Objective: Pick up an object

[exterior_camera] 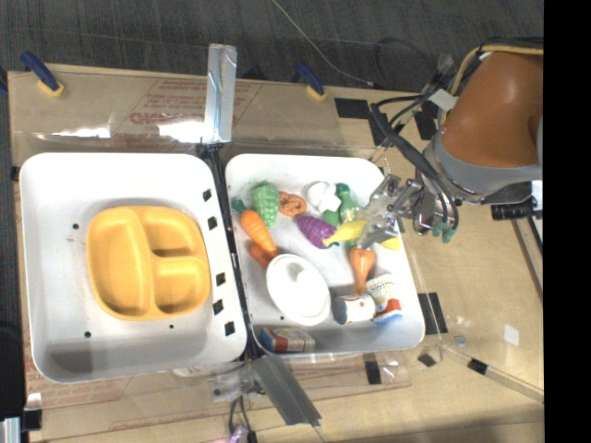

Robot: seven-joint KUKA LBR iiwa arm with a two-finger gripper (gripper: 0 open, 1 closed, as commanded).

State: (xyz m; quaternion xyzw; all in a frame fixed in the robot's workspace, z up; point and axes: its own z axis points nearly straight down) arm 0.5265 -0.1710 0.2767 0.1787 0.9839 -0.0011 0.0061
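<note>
The right bin (406,289) is being worked, and the gripper (377,218) is being held low over its right side, just above a crowded patch of toy food. Whether anything is being gripped cannot be told; the metal parts are being lost against the clutter.

A yellow piece (349,232), likely a toy banana, is lying directly beneath the tool, touching a purple eggplant (316,231) on its left. A small carrot (362,264) is lying just nearer, and a second, larger carrot (259,233) is resting near the bin's left wall beside a green vegetable (266,201). A white bowl (297,287) is sitting near the front, with a small bottle (367,306) on its side to its right.

The yellow piece is being judged the likeliest target: light, hollow plastic, stiff but smooth and inclined to slip. It would best be taken across its narrow middle, clear of the eggplant. In the left bin (46,275), a yellow divided tray (148,258) is being left alone.
</note>
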